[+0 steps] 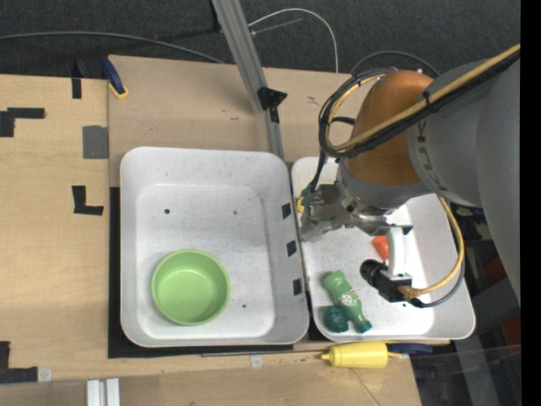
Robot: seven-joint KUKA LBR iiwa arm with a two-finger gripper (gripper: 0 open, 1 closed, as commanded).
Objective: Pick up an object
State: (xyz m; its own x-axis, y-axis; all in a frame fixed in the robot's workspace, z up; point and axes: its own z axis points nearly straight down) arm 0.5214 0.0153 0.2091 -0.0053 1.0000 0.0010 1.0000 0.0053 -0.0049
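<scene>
Grey arm (473,134) reaching from right — orange-banded wrist (385,129) lowered

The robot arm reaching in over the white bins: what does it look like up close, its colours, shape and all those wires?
The robot arm is a thick, rounded grey shell with a glossy orange band above the wrist. Black cables loop over the orange part, and a yellowish hose curves down its side. Its metal gripper is a blocky silver-grey piece with small dark fittings, and a black-and-white unit hangs below it.

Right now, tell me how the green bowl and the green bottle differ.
The green bowl sits in the left bin; the green bottle lies in the right bin. The bowl is round, upright and pale lime; the bottle is long, on its side and darker. The bowl looks bigger. Both are green.
</scene>
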